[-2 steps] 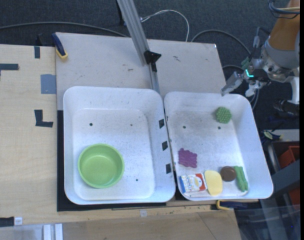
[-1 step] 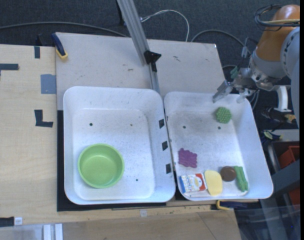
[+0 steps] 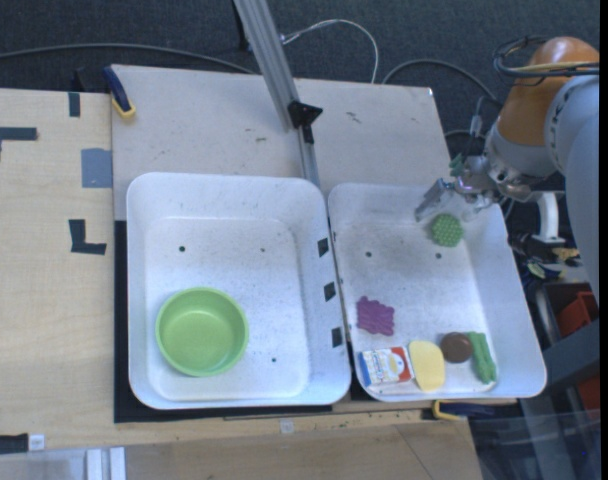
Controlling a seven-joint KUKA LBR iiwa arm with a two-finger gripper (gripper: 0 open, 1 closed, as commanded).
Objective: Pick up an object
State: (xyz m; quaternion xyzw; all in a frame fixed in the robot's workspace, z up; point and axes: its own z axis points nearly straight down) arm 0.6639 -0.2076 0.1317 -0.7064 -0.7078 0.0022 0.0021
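Note:
My gripper (image 3: 446, 206) hangs over the far right corner of the right bin (image 3: 404, 258). A green knobbly ball (image 3: 446, 231) sits directly below it, touching or very close to it. Along the bin's near edge lie a purple bumpy piece (image 3: 376, 316), a white and red packet (image 3: 385, 366), a yellow lump (image 3: 427, 364), a brown ball (image 3: 456, 347) and a green stick (image 3: 482, 357).
A light green bowl (image 3: 202, 331) stands in the near left corner of the left bin (image 3: 224, 218). A slanted metal pole (image 3: 274, 53) rises behind the bins. Cables run across the dark floor at the back.

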